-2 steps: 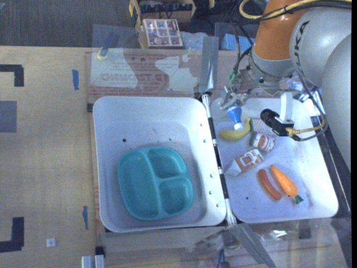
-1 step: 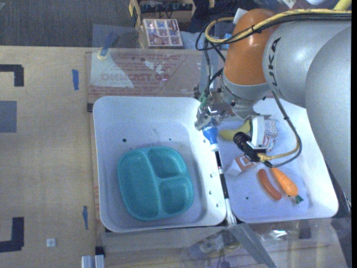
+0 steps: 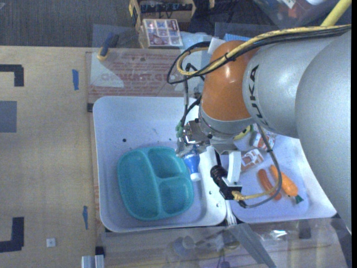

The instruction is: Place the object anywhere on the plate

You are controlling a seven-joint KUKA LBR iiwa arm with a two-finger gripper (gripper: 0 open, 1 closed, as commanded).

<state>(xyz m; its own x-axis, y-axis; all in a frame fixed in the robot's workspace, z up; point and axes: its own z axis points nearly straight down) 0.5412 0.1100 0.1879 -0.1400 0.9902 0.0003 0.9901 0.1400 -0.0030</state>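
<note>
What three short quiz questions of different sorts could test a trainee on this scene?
1. True or false: the teal plastic plate with three compartments lies in the left white bin.
2. Which thing hangs under the pincer, beside the plate's right rim? A) a small blue bottle with a white cap B) a red cup C) a green sponge
3. Fill in: the orange toy carrot lies in the ____ white bin.

Key: 1 true; 2 A; 3 right.

Fixed overhead cam, slanted down on both bins [image 3: 106, 149], arm [image 3: 290, 82] close.
</note>
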